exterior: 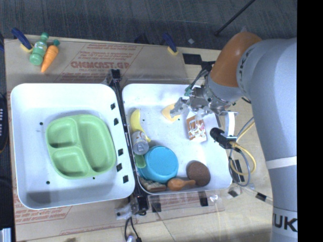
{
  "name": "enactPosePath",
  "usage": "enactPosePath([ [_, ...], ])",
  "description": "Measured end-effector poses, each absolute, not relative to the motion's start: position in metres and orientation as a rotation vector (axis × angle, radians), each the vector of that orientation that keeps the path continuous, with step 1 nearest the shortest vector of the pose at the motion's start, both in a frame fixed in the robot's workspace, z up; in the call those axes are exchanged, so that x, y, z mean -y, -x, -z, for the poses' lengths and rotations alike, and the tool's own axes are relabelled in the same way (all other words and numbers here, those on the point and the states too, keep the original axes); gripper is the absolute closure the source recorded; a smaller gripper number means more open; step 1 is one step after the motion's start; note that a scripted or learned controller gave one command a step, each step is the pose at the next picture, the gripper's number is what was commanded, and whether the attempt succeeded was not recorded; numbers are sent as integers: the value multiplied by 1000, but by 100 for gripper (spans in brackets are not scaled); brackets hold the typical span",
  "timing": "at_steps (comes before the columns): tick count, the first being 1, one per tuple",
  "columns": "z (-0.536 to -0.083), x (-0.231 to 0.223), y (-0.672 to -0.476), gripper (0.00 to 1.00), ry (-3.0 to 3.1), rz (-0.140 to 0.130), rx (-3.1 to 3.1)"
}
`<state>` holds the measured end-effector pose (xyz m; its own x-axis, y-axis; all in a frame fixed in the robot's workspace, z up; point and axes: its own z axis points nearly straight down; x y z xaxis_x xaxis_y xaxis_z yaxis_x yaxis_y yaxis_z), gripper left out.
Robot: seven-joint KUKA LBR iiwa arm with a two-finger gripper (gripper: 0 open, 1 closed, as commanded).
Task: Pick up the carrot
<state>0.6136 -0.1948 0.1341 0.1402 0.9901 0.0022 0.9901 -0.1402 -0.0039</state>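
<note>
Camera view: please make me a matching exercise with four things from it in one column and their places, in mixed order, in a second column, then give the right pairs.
Things:
1. carrot
2. green plate
3. banana
4. blue bowl

Places:
A. in the left bin
B. on the cardboard behind the left bin, beside a green bottle
C. in the right bin, at its near left part
D. along the left wall of the right bin, above a can

Pairs: 1-B, 2-A, 3-D, 4-C
</note>
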Motion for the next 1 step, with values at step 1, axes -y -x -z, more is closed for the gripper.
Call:
enactPosePath([
  [1, -94, 108, -565, 0, 2374, -14, 2071],
])
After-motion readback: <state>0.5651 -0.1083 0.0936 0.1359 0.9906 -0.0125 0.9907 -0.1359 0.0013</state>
